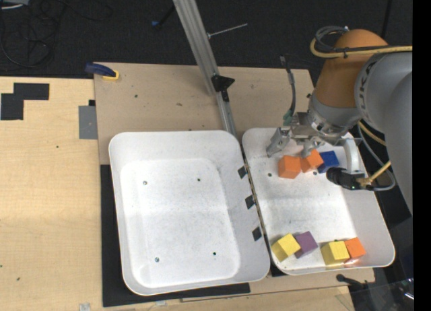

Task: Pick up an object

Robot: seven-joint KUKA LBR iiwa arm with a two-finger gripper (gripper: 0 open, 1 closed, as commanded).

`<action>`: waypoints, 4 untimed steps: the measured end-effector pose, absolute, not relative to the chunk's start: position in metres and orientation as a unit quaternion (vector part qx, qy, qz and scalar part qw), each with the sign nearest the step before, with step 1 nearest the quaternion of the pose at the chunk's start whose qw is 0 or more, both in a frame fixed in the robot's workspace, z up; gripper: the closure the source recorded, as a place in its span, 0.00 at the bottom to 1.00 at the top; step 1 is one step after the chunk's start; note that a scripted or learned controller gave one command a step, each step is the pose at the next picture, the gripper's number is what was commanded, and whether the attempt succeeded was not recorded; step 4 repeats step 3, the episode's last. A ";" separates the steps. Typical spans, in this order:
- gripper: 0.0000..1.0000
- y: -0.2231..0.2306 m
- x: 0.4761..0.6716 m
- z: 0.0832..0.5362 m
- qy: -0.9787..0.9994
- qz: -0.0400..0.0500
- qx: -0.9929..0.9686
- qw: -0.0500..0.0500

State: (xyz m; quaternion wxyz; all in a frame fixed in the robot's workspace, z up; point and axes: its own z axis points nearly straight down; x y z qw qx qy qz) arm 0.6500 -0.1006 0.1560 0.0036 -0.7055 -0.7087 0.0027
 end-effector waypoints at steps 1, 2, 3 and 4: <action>0.00 -0.107 0.663 0.115 -0.709 -0.003 -0.705 -0.009; 0.00 -0.105 0.664 0.090 -0.710 0.001 -0.705 0.001; 1.00 -0.105 0.663 0.100 -0.710 0.001 -0.704 0.001; 1.00 -0.105 0.663 0.100 -0.710 0.001 -0.704 0.001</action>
